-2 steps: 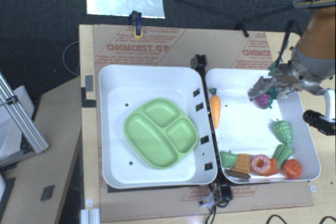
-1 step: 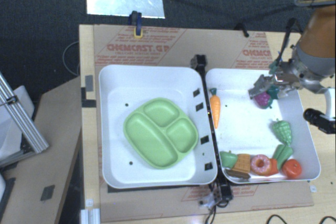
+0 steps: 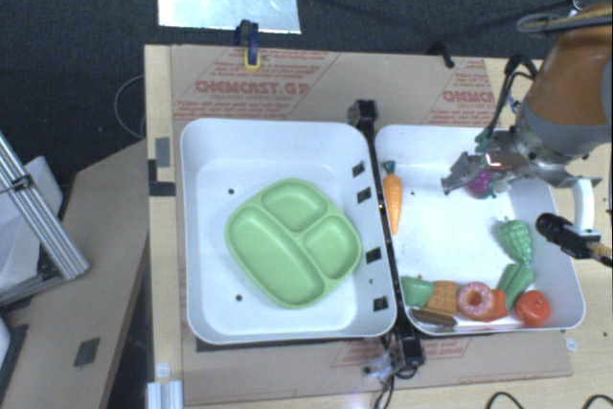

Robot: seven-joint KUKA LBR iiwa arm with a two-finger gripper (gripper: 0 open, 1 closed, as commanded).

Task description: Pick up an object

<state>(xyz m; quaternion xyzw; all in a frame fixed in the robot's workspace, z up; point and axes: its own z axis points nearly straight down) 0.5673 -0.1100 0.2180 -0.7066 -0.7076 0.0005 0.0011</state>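
My gripper hangs over the back part of the right bin. A small purple toy sits right at its tip, partly hidden by it; whether it is held or lying on the bin floor I cannot tell. An orange carrot lies by the bin's left wall. A green leafy vegetable lies at the right. Along the front wall sit a green piece, a brown waffle-like piece, a pink donut, a green pepper and a red tomato.
The left bin holds a green divided plate. A black divider with clips runs between the bins. The arm's grey and orange body looms over the right bin's back right corner.
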